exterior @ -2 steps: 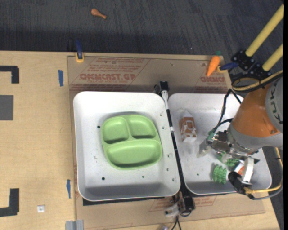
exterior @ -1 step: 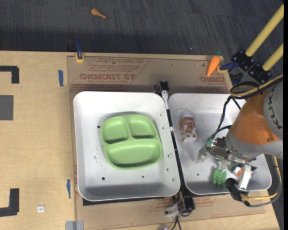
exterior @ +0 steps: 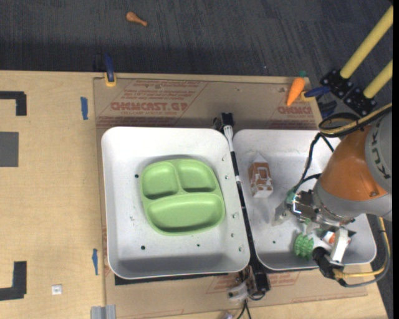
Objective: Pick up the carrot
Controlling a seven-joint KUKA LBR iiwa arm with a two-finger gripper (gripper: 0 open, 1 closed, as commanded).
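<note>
A: While the arm reaches into the right bin, where does the carrot lie?

B: Outside both bins. It rests on the cardboard-covered bench just beyond the right bin's far rim, tilted with its green top pointing away, and a blue clamp sits just beside it.

A: And the gripper?

B: Low over the near part of the right bin, well apart from the carrot. From this angle the wrist and its cables cover it, so I cannot tell whether it is wide or narrow. Nothing shows in its grasp.

A: What lies near it in that bin?

B: A green knobbly toy just beside the gripper, towards the near wall, and a small brown-and-white carton further in, near the bin's left wall. I cannot say whether the gripper touches the toy.

A: The left bin?

B: It holds a green divided plate, flat in the middle, with two small compartments on the far side and one long one nearer.

A: Anything else orange?

B: A small orange object on the dark floor, far beyond the bench; it is too small to identify.
</note>
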